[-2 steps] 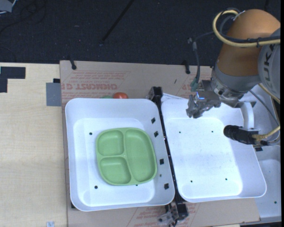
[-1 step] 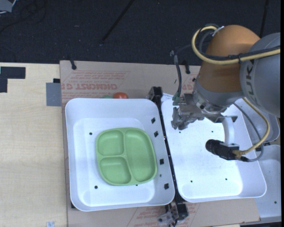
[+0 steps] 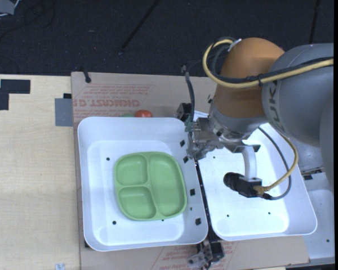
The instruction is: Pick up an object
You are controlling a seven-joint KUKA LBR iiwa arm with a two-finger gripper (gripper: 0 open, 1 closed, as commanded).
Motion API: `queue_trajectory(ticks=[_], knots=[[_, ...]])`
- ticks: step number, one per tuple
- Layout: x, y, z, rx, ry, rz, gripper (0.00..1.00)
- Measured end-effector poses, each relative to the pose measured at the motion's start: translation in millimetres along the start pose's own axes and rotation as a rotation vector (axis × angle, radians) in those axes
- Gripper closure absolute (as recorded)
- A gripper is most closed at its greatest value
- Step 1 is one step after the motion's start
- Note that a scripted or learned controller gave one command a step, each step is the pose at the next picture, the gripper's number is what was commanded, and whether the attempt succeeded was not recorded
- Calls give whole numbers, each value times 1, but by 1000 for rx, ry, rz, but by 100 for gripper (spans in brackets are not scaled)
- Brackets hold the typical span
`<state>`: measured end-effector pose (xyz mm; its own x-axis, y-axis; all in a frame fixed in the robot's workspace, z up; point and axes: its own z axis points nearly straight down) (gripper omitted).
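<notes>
- The end effector [image 3: 196, 146] sits low over the seam between the two white bins, near their far ends; the grey arm [image 3: 296, 89] with its orange band [image 3: 249, 66] covers most of it from above.
- Whether it is released or clenched cannot be told, since the wrist hides that part.
- A green divided plate [image 3: 150, 185] with three compartments lies flat in the left bin [image 3: 96, 151], to the left of the end effector and nearer the camera, apart from it.
- A small red-orange round object [image 3: 143, 114] rests just beyond the far wall of the left bin, to the left of the end effector and further back, on the cardboard sheet [image 3: 112, 94].
- The right bin [image 3: 270, 218] lies under the arm; a black connector on a yellow cable [image 3: 243, 184] hangs over it, to the right of the end effector.
- The bins sit on the cardboard sheet, which lies on the pale wooden tabletop [image 3: 28, 167].
</notes>
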<state>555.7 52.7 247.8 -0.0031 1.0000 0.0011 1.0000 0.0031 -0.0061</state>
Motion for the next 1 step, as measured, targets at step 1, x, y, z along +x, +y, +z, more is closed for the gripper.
queue_trajectory(ticks=[1], knots=[[45, -9, 22, 1, 0, 0, 100]])
